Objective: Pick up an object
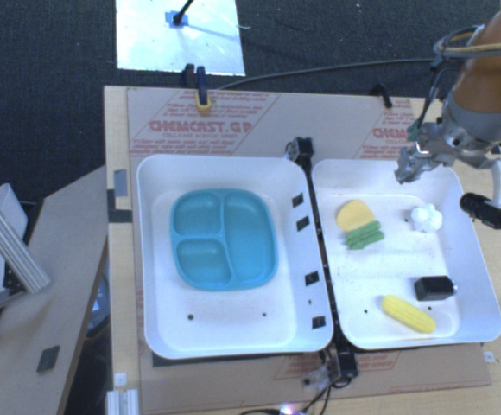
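The pincer [409,168] hangs over the right bin's [475,318] far edge; I cannot tell how it is set. Within that bin lie a yellow corn cob [408,314], black block [434,288], white lump [424,219] and yellow-green piece [358,223].

**Dark carpet, a wooden bench and a taped-down sheet**

A dark blue-black carpeted floor [43,59] fills the upper and left parts of the view. On it, at the top, lies a pale, shiny rectangular sheet [179,24] with a thin dark rod slanting across it. A light tan wooden bench top [119,128] spans the middle, covered by a brownish protective panel printed with red lettering [200,126]. A blue and yellow clamp [200,89] grips the bench's far edge. At the left stands a lower beige side table [69,258], with a ribbed silvery aluminium rail [4,240] slanting beside it. Lighting is even and soft.
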